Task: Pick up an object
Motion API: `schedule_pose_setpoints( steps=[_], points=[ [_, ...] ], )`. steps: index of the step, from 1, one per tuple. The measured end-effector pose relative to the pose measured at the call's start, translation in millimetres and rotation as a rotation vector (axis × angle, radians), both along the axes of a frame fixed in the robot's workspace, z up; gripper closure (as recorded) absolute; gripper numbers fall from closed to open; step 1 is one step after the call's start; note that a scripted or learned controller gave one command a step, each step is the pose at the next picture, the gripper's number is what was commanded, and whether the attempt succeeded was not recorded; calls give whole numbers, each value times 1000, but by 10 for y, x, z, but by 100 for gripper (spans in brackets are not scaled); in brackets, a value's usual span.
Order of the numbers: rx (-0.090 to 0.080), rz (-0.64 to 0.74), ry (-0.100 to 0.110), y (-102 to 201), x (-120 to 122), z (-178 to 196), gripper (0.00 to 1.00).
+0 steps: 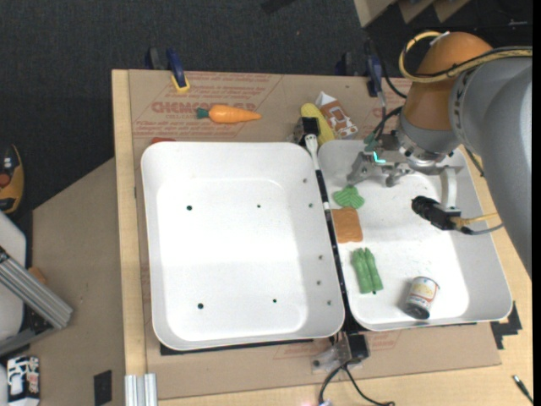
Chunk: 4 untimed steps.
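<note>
My gripper [378, 172] hangs over the far left part of the right bin [473, 271], open, with bare bin floor between its fingers. Just in front of it and to its left lies a green leafy piece [347, 198], apart from the fingers. An orange-brown block [346, 225] sits below that against the bin's left wall. Further forward lie a bunch of green beans [367, 271] and a small tin can [419, 297] on its side.
The left bin [169, 227] lies beside the right one. Behind the bins on the cardboard rest a carrot [228, 115], a yellow banana-like item [314, 118] and a small carton [338, 118]. A black fitting [435, 212] juts from the arm over the right bin.
</note>
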State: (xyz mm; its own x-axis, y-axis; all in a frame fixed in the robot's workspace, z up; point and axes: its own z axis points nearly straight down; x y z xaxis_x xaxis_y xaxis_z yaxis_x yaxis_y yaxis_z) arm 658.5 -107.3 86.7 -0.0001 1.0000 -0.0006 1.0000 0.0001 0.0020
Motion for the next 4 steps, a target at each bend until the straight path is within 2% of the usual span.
schedule_pose_setpoints(
  steps=[1, 2, 3, 4],
  points=[
    [-1, 1, -2, 74, 88, -11, 0],
    [-1, 1, -7, 76, 99, 108, 100],
    [-1, 1, -6, 76, 97, 103, 0],
    [1, -2, -1, 44, -53, -2, 0]
  ],
)
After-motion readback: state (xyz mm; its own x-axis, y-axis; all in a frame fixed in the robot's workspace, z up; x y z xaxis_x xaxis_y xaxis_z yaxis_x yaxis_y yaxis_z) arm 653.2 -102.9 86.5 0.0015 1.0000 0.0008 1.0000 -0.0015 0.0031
